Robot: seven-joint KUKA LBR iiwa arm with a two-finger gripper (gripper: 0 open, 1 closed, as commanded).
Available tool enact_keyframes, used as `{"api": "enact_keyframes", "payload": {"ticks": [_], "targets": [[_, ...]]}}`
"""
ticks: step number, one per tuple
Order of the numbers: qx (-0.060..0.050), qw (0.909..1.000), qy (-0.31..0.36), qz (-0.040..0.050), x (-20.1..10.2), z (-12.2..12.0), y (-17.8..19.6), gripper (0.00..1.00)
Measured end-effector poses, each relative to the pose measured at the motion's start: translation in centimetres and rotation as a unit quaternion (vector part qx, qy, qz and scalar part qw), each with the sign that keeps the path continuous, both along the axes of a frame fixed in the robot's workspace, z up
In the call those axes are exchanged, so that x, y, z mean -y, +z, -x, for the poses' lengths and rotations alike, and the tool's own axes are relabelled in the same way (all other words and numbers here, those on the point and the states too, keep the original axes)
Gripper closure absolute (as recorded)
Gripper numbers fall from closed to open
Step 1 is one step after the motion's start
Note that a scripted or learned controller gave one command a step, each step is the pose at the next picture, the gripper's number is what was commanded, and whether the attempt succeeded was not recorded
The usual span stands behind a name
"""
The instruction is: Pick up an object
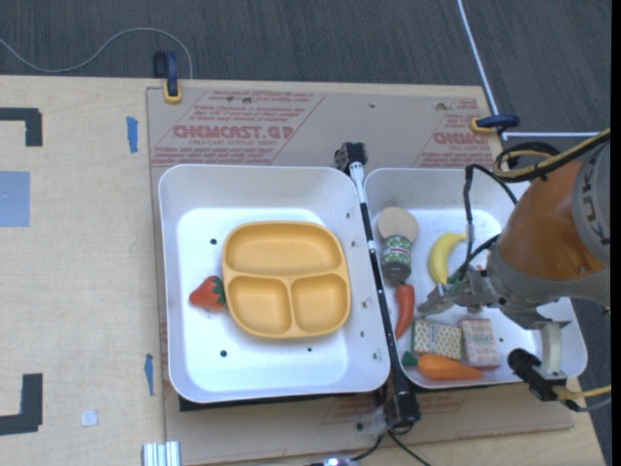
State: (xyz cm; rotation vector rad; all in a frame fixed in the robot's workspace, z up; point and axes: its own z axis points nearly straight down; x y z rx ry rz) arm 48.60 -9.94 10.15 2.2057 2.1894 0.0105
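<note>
So far nothing is lifted: your gripper (439, 299) hangs low in the right bin (485, 184), near its centre, and whether it is spread or closed you cannot tell. Candidates lie all around it: a banana (445, 255) at 12 o'clock, a red pepper (405, 309) at 9, two small boxes (458, 341) at 5 and a carrot (448, 367) at 6 against the near wall. The can (396, 256) stands at 10. Room is tight here; the left bin (184, 289) with the yellow divided plate (286, 278) and strawberry (207, 293) is more open.

Probably lab: clamped bench (78, 260), bins (179, 289).
</note>
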Motion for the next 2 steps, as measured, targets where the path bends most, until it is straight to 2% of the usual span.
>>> {"api": "enact_keyframes", "payload": {"ticks": [1, 2], "targets": [[-0.007, 0.9999, 0.003, -0.0072, -0.1, 0.2, -1.1, 0.0], [-0.001, 1.0, 0.001, -0.0006, 0.5, 0.0, 0.0, 1.0]]}}
